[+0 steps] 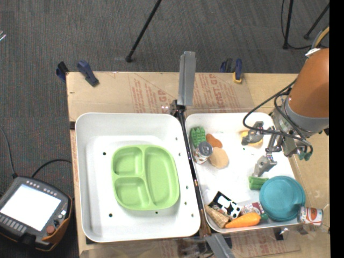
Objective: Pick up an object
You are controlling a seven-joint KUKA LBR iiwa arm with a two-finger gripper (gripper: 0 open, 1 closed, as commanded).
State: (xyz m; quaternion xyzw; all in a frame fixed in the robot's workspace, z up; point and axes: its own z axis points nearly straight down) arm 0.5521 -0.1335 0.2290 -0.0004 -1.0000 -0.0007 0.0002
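Overhead view of the desk [134, 93] with two white bins side by side. The left bin [91, 133] carries one green divided plate [145, 176] at its centre. The right bin [236, 120] carries the candidate objects: one green brush-like item [197, 135] and one small can [203, 151] at its left wall, one orange piece [214, 141], one tan rounded piece [219, 158], one yellow item [251, 138] toward the far edge, one green block [257, 183], one teal bowl [282, 198] in the near right corner, one black-and-white patterned item [226, 205], one carrot [244, 221] and one waffle cone [216, 216] along the near edge. A second can [312, 215] lies outside the near right corner.

The tool [265, 164] hangs over the right bin just above the green block; whether it is released or clenched cannot be told, and nothing is seen between its fingers.

Likely failures: a descent here may strike the bowl's rim or pinch the block's edge so that it slips, because the two lie touching.
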